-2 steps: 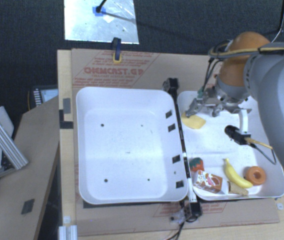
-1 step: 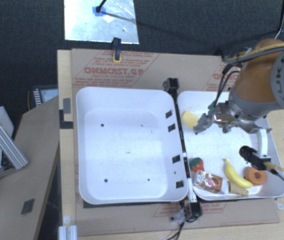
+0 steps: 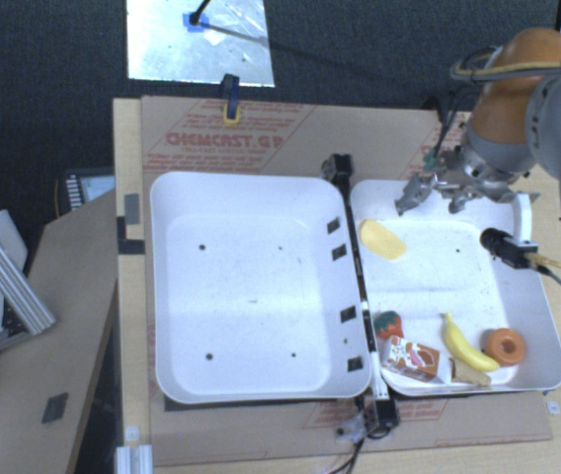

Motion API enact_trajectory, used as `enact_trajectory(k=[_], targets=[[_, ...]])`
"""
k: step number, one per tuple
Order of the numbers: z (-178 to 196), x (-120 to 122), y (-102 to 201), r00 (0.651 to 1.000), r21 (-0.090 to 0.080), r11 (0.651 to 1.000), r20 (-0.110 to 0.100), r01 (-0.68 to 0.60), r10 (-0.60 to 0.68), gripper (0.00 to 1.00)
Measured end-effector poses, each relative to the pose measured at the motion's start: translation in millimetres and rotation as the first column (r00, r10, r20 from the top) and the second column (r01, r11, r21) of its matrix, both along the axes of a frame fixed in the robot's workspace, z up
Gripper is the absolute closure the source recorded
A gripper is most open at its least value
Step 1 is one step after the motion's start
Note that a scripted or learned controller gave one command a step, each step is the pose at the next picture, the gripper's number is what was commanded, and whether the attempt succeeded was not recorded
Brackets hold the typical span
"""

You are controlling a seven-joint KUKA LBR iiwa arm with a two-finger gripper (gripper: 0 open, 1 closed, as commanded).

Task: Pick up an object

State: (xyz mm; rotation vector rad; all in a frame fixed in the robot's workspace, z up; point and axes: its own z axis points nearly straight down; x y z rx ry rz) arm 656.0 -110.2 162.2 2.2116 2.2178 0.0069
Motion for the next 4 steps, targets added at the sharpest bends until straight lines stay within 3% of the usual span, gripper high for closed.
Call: enact_trajectory(k=[1,2,4], targets=[[-81,8,15,1.000,0.004,1.000,-0.009,-0.002,0.002,0.00],[-66,10,14,1.000,0.003,1.000,-0.004,-0.004,0.004,1.00],[-43,12,14,1.000,0.001,1.000,0.001,-0.009,0.009,1.00]])
